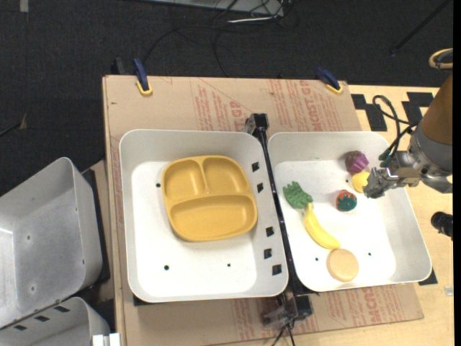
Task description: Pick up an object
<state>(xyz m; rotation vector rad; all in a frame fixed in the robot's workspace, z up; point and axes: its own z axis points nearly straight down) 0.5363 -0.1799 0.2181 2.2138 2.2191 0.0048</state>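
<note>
In the right bin (403,236) lie a purple fruit (355,161), a small yellow piece (359,182), a red and green strawberry (346,201), a green leafy toy (296,194), a yellow banana (319,229) and a tan round disc (343,264). My gripper (374,186) reaches in from the right and hangs low over the bin's right half, right beside the yellow piece and just below the purple fruit. Its tips touch or overlap the yellow piece, and I cannot tell whether they hold it.
The left bin (144,265) holds a yellow divided plate (209,197). A black divider with clips runs between the bins (272,215). A grey tub (43,244) stands off the bench at the left. Cables lie on the dark floor behind.
</note>
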